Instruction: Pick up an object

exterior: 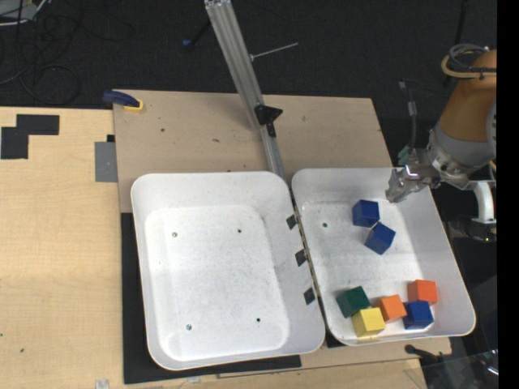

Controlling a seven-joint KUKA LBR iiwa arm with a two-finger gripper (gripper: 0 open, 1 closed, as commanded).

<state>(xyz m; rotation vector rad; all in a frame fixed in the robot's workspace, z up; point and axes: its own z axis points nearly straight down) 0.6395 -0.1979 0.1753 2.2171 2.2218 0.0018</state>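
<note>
The right bin (454,298) holds several small cubes. Two blue cubes (366,212) (379,237) lie near its middle. At its front sit a green cube (352,300), a yellow cube (369,321), an orange cube (392,306), a red-orange cube (422,291) and another blue cube (418,314). My gripper (400,186) hangs over the bin's back right part, just right of and above the upper blue cube. Nothing shows between its fingers.
The left bin (146,217) stands beside the right one, with black clips (298,256) along their shared edge. A slanted metal rail (243,71) rises behind the bins. A blue and yellow clamp (123,100) lies at the bench's back left.
</note>
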